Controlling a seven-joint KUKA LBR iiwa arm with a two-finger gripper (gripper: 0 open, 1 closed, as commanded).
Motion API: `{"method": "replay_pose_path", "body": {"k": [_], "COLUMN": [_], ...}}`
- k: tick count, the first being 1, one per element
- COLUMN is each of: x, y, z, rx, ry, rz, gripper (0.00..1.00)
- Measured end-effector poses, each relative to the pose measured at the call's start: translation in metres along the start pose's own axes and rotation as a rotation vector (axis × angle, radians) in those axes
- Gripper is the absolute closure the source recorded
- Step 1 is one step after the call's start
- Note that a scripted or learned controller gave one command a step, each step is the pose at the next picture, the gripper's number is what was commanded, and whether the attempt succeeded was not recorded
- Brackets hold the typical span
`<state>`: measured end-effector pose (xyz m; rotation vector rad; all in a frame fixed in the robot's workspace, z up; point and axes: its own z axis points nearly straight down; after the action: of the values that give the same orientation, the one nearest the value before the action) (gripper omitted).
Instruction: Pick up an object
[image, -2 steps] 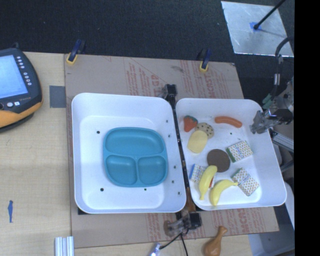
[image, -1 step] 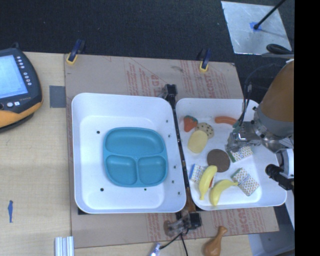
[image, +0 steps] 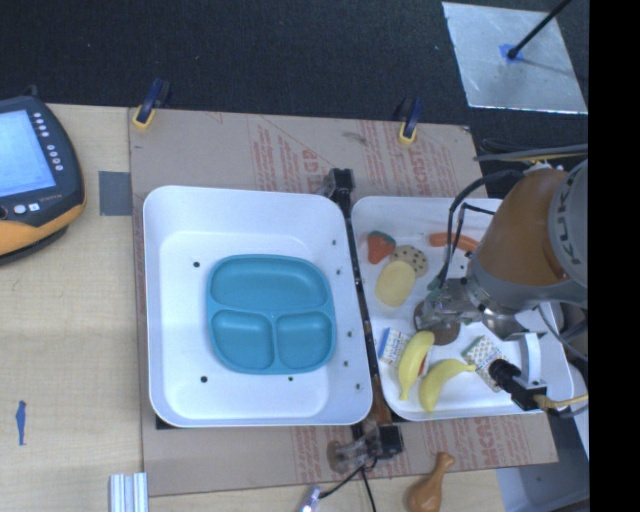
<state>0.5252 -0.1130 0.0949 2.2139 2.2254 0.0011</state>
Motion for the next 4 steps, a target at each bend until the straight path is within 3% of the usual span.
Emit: {"method": "replay_pose_path", "body": {"k": [1,2,3,4], "x": [-0.001,-0.001,-0.002,-0.002], "y": [0.000,0.000,0.000,0.000], "z": [-0.010,-0.010,-0.020,-0.020], "rx": [0.002,0.002,0.003,0.002], "ry": [-0.001,-0.001,-0.004,-0.004], "rz": [-0.005,-0.005,-0.010,-0.009], "gripper": [1.00,0.00,1.00,0.00]}}
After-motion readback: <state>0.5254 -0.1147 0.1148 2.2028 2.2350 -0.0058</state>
